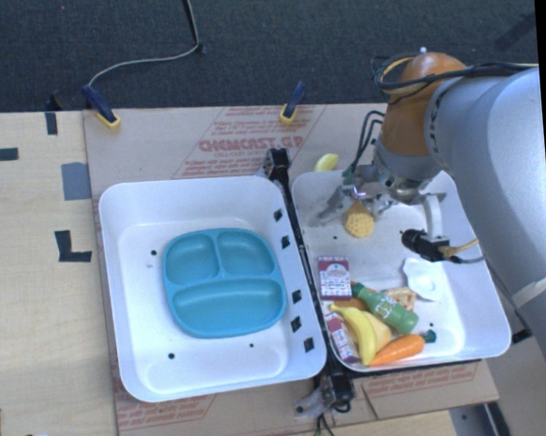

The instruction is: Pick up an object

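My gripper (pixel 351 204) hangs over the back of the right bin (pixel 479 318), open, with its metal fingers (pixel 328 208) splayed. A yellow corn cob (pixel 359 222) lies just below the fingertips; nothing shows clamped between them. Toward the bin's front lie a red-and-white packet (pixel 334 277), a green bottle (pixel 388 309), a banana (pixel 359 331), a carrot (pixel 396 348) and a white piece (pixel 421 279). A small yellow object (pixel 326 163) sits at the bin's back rim.
The left bin (pixel 128 224) holds a blue divided plate (pixel 225 281). A black divider (pixel 292 248) runs between the two bins. The grey arm (pixel 495 167) covers the right bin's right side, with a black cable fitting (pixel 424 243) beside the white piece.
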Tool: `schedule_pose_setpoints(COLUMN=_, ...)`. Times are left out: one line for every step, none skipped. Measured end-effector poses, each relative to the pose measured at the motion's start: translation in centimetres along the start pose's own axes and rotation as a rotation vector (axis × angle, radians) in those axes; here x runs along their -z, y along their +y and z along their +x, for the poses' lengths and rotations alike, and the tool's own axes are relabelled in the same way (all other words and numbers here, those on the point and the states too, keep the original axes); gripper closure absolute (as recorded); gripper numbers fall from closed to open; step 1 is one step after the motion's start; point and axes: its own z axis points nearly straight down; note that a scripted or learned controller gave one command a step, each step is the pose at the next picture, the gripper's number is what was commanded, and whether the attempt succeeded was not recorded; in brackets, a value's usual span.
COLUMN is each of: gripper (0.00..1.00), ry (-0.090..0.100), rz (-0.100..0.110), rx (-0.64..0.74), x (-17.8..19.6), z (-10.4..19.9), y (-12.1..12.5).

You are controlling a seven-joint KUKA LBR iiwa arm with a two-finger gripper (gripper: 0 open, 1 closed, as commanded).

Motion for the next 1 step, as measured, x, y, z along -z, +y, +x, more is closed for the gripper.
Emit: schedule_pose_setpoints(gripper=1.0, ry=-0.002, rz=-0.001, rx=0.001, x=1.03, z=-0.05, y=0.03)
